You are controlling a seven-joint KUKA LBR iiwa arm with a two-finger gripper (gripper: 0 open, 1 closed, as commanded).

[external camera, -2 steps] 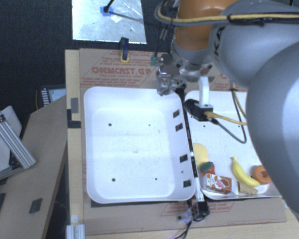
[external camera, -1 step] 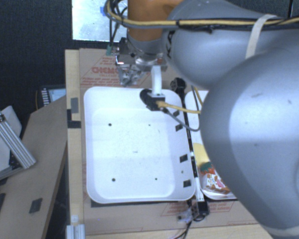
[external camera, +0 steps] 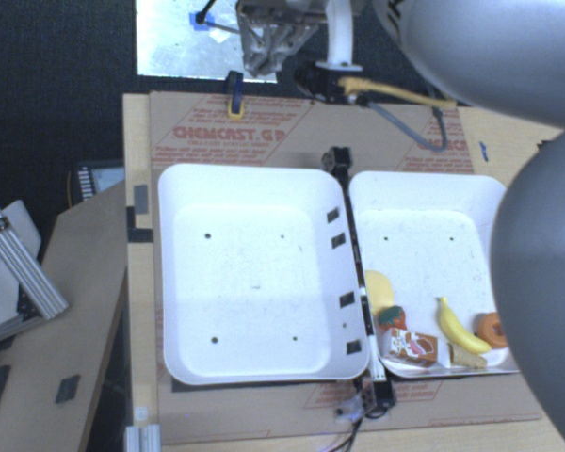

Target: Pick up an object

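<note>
My gripper (external camera: pixel 266 53) hangs high at the top of the camera view, above the far edge of the cardboard and well beyond both bins. Nothing shows in it. The objects lie together in the near part of the right bin (external camera: pixel 424 201): a yellow rounded piece (external camera: pixel 379 290) against the divider, a small red item (external camera: pixel 392 316) below it, a red-and-white carton (external camera: pixel 413 347), a banana (external camera: pixel 457 326) and an orange ring (external camera: pixel 491 328) at the right. The arm's large grey body covers the right bin's right side.
The left bin (external camera: pixel 250 271) sits beside the right one, joined by a black-clipped divider (external camera: pixel 350 262). Both rest on a cardboard sheet (external camera: pixel 226 132). A yellow clip (external camera: pixel 234 97) stands at the cardboard's far edge. Aluminium rails (external camera: pixel 14 262) lie at the left.
</note>
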